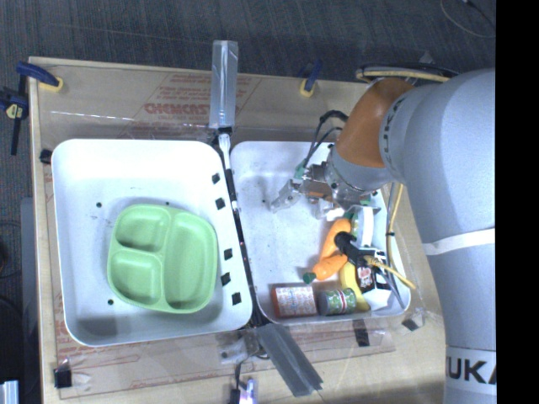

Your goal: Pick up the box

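Note:
My gripper [299,204] hangs over the upper middle of the right bin [253,162], below the orange wrist band. Its fingers [278,199] stand spread apart, open, with only bare bin floor between them. A white box [364,224] with green print lies against the bin's right wall, just right of the gripper and partly hidden under the arm. Another small white carton [381,281] with dark print lies in the near right corner. The gripper touches neither of them.
Orange carrot-like pieces [333,255], a yellow item [360,286] and a red-labelled bottle [313,300] with a green cap crowd the right bin's near right part. A green divided plate [164,259] lies in the left bin [76,167]. The arm's bulk covers the right side.

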